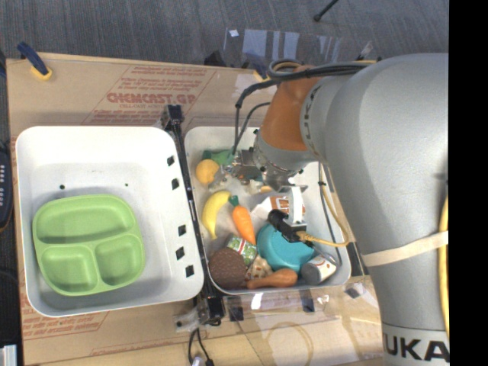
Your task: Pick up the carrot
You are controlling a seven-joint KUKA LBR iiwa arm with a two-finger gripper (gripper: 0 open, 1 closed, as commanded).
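Grey arm (389, 166) is looming over the right bin (192, 139), where the carrot (243, 223) is being crowded by a banana (213, 210); a green tray (88, 242) is being held in the left bin (30, 147). Gripper (248, 170) finger state cannot be told.

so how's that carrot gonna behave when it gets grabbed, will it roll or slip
The carrot looks smooth and tapered, so fingers may slide toward its thin end. Its round body could roll, though the banana and teal bowl close beside it probably limit that. It looks like a rigid toy, likely light.
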